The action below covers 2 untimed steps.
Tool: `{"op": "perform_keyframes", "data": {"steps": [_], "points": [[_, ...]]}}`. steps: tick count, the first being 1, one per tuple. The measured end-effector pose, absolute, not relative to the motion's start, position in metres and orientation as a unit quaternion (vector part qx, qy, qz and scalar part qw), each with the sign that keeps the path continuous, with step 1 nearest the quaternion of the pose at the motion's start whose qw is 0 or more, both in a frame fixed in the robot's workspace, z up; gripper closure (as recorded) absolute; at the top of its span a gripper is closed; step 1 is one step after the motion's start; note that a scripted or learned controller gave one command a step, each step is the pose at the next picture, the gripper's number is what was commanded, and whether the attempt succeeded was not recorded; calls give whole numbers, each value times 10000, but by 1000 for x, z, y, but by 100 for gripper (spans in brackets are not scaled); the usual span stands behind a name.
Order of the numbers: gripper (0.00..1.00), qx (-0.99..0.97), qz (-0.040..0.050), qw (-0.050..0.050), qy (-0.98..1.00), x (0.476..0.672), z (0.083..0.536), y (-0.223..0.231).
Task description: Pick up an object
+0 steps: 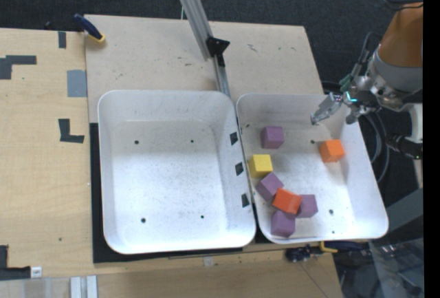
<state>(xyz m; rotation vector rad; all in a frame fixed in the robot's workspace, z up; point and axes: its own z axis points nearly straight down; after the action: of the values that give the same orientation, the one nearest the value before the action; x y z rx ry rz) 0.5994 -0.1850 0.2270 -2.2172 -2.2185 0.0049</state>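
Hovering over right bin far corner: gripper, nothing between fingers; finger spacing not discernible. Orange cube just below it, apart. Purple cube mid-bin, alone. Yellow cube by dividing wall. Cluster near front: 3 purple blocks, orange-red block atop them. Left bin alongside.

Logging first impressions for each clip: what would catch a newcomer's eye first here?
The bright blocks crowded in the right bin: a yellow block, a red-orange block lying among purple ones near the front left, a purple block farther back, and an orange block alone toward the right wall. Next, the gripper reaching in over that bin's back right corner, above the orange block.
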Motion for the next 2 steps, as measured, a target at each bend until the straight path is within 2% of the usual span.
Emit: {"op": "perform_keyframes", "data": {"steps": [1, 2], "points": [[0, -7063, 6, 3, -7079, 600, 230, -185], [0, -7067, 22, 19, -7075, 605, 183, -189]]}}
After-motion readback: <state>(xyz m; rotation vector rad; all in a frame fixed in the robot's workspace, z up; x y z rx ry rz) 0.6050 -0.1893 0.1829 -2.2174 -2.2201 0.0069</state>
